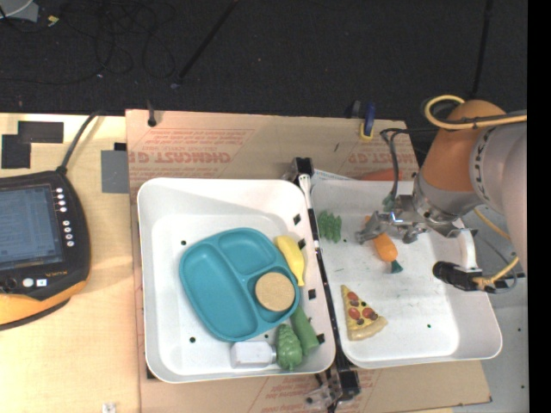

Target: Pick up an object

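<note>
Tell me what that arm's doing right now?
Gripper low in right white bin, right beside small orange toy carrot. Grip unconfirmed. Green leafy toy and pizza slice toy lie apart.

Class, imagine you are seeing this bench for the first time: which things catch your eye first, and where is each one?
The big teal divided plate in the left bin stands out first, with a round cookie in its near-right compartment and a banana by its right edge. In the right bin, the grey and orange arm's gripper sits just above a toy carrot, and a pizza slice lies nearer the front.
</note>
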